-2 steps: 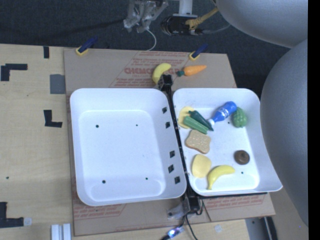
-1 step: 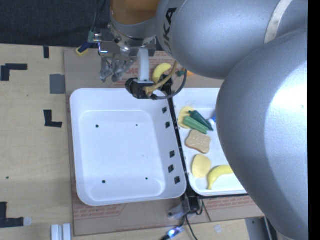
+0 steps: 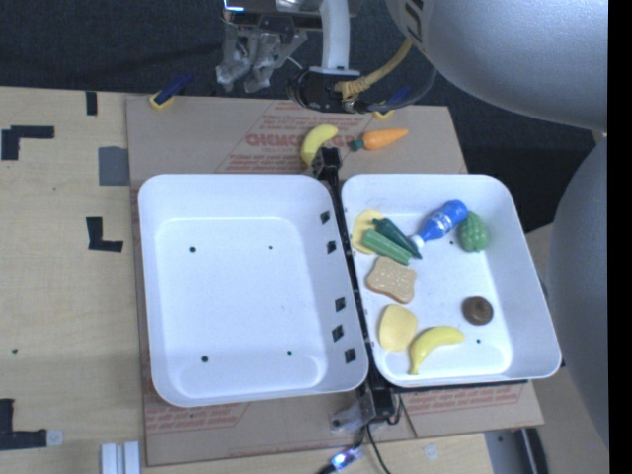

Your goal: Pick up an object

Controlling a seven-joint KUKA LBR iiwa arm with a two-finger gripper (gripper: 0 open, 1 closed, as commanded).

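Note:
My gripper (image 3: pixel 249 67) hangs high above the bench at the top of the camera view, over the cardboard behind the left bin (image 3: pixel 158 294). Nothing shows between its fingers. The right bin (image 3: pixel 513 294) holds several toy foods: a blue bottle (image 3: pixel 442 221), a green bumpy fruit (image 3: pixel 474 233), a dark green vegetable (image 3: pixel 392 239), a slice of toast (image 3: pixel 392 281), a brown round piece (image 3: pixel 478 310), a yellow banana (image 3: pixel 432 345) and a pale yellow piece (image 3: pixel 397 326).
A second banana (image 3: pixel 317 142) and a carrot (image 3: pixel 380 139) lie on the cardboard behind the bins. Black clips (image 3: pixel 341 304) join the bins along the middle. The grey arm fills the upper right.

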